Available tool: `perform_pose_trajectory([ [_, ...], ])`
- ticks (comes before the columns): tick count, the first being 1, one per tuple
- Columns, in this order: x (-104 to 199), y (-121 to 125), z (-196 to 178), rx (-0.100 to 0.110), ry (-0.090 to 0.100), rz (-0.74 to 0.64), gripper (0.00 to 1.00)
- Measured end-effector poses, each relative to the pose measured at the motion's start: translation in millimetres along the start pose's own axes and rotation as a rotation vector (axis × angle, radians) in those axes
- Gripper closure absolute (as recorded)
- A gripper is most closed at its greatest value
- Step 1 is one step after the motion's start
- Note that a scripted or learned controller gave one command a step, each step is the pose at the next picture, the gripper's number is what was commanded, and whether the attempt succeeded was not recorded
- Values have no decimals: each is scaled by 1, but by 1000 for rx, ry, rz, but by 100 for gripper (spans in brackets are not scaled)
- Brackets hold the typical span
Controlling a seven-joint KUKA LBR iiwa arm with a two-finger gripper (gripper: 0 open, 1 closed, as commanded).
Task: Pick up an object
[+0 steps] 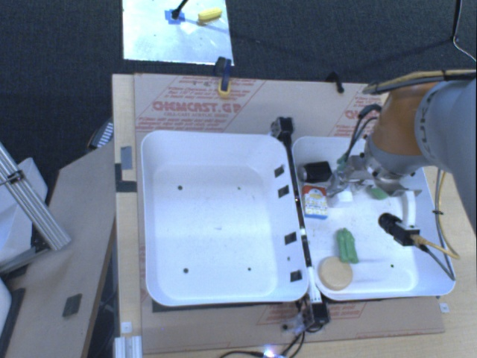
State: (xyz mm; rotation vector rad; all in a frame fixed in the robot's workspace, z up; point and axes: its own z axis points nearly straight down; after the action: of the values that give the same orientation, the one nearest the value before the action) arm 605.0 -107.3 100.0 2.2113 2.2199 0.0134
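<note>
I see 2 white bins side by side on my bench. The left bin (216, 222) lies bare. My arm (425, 129) reaches in from the right, and its gripper (344, 189) sits low over the right bin (387, 274), near the back. In that bin I count a black object (317, 171), a red, white and blue packet (315, 201), a green piece (346, 245) and a tan disc (335, 274) at the front.
</note>
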Motion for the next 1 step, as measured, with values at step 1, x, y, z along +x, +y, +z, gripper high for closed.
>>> perform_pose_trajectory([
  [1,4,4,13,7,-2,-1,100],
])
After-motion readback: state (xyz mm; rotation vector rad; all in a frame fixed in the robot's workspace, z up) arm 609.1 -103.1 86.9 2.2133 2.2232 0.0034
